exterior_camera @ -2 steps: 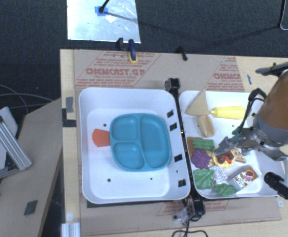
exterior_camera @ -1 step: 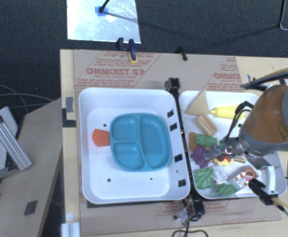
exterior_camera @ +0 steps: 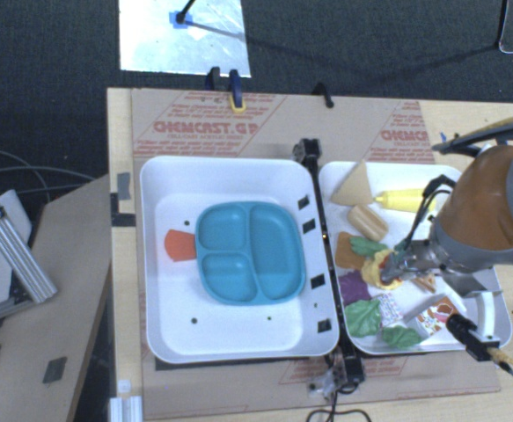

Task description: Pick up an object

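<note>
The right bin [exterior_camera: 344, 181] holds a heap of toy food: a tan wedge [exterior_camera: 354, 183], a yellow banana-like piece [exterior_camera: 400, 200], a bread roll [exterior_camera: 368, 221], an orange flat piece [exterior_camera: 347, 251], a purple piece [exterior_camera: 353, 286], green leafy pieces [exterior_camera: 367, 315] and a red-white packet [exterior_camera: 435, 315]. My gripper [exterior_camera: 398, 265] reaches in from the right and sits low in the middle of this heap, right over a yellow and green piece [exterior_camera: 377, 267]. The arm's wrist hides part of the bin's right side.
The left bin [exterior_camera: 177, 183] holds a blue divided plate [exterior_camera: 250, 251] with an orange piece [exterior_camera: 179, 245] beside its left edge. A black divider [exterior_camera: 319, 236] separates the bins. A silvery sheet [exterior_camera: 184, 25] lies beyond the bench. Metal rails [exterior_camera: 10, 244] stand at far left.
</note>
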Motion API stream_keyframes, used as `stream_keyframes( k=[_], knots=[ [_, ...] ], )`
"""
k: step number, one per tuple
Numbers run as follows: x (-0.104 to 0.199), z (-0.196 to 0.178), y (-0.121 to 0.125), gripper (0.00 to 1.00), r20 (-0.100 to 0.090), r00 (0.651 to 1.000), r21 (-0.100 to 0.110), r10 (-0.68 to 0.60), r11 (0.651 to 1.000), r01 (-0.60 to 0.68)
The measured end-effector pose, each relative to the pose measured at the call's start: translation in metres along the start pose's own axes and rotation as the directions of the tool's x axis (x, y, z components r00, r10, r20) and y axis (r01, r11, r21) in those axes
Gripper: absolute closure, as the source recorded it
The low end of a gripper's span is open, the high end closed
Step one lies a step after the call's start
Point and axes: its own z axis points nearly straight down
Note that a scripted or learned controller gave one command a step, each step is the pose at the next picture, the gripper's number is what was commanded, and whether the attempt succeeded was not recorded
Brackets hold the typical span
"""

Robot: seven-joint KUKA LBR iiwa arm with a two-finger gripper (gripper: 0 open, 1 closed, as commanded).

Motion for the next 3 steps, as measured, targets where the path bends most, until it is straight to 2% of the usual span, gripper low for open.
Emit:
stream_keyframes(
  k=[1,2,3],
  knots=[
    [0.094,-0.064,0.11,1.0,-0.018,1.0,0.02,-0.018,1.0,0.019],
    [0.198,-0.06,0.135,1.0,-0.02,1.0,0.032,-0.017,0.999,0.017],
    [0.23,0.016,0.172,1.0,-0.016,1.0,0.034,-0.009,0.999,0.01]
  ],
)
